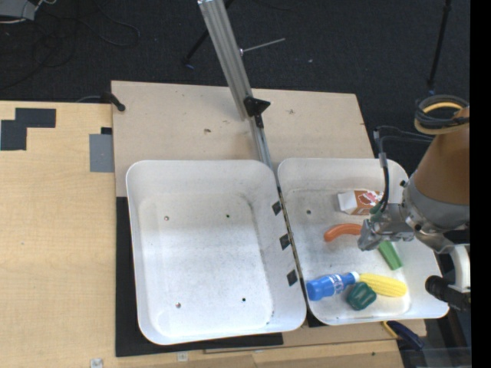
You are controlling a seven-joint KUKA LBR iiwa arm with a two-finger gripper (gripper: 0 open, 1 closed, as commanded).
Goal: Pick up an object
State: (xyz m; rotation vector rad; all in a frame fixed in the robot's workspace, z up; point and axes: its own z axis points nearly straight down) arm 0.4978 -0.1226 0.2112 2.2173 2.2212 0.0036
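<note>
Camera view: gripper (pixel 376 232) low in right bin (pixel 314 176), near its right wall, between orange piece (pixel 342 231) and green stick (pixel 389 254); grip state impossible to tell. Blue bottle (pixel 331 285), yellow corn (pixel 383 285) and dark green block (pixel 361 297) along front edge. Risk: closing between neighbours, nudging both, catching neither.

Even, fairly bright light falls from overhead, and shadows are soft and short. The two white bins (pixel 203 251) look nearly washed out, their speckled floors pale with mild glare. The dark floor (pixel 322 29) from ten to two o'clock swallows detail. The picture is low in resolution and slightly soft; small items toward four o'clock blur at their edges.
</note>
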